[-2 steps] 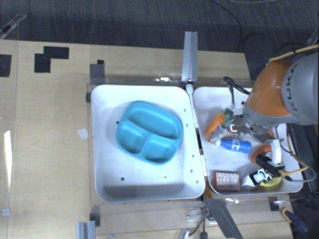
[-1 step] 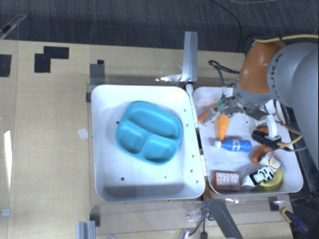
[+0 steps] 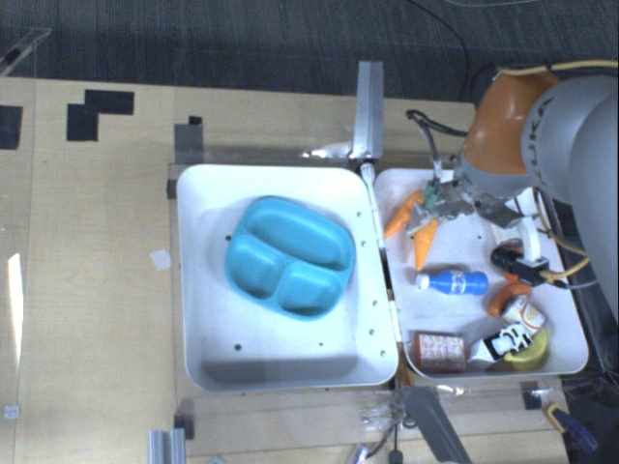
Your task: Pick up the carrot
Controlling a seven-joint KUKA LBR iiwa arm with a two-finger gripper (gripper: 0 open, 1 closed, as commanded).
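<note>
Reaching into the right bin, the gripper sits low at the bin's upper left, right over two orange pieces: one carrot pointing down beneath it and a second orange piece against the dividing wall. How wide the pincer stands, or whether it has hold of anything, cannot be told from this slant. The carrot appears to lie on the bin floor, so the approach looks done while the grasp and lift seem left.
</note>
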